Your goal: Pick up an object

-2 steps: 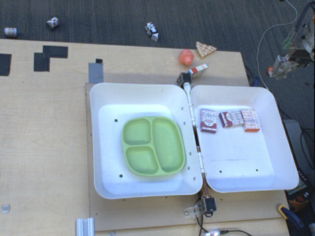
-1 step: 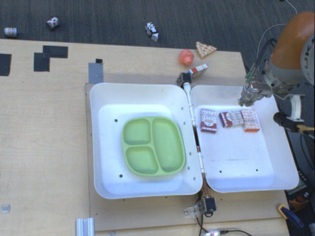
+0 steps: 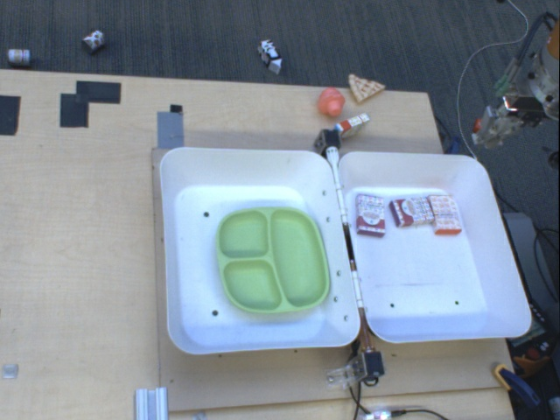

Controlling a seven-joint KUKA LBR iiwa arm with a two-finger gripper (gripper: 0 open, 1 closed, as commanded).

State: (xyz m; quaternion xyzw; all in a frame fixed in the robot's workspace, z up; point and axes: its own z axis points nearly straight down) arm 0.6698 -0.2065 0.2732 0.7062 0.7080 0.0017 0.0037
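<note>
Approach step, nothing grasped yet. Three small red-and-white printed packets [image 3: 407, 213] lie in a row in the right white bin [image 3: 490, 313]. Tool [image 3: 500, 122] sits off the worktop, upper right; grip state indeterminate. Next: swing in, descend over one packet.

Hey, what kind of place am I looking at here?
Probably a robotics lab bench: two white bins side by side on a wooden bench, toy food packets, and loose cables over dark carpet.

Pale green plate [image 3: 273, 260], white bins [image 3: 179, 261], red-and-white packets [image 3: 408, 213].
</note>
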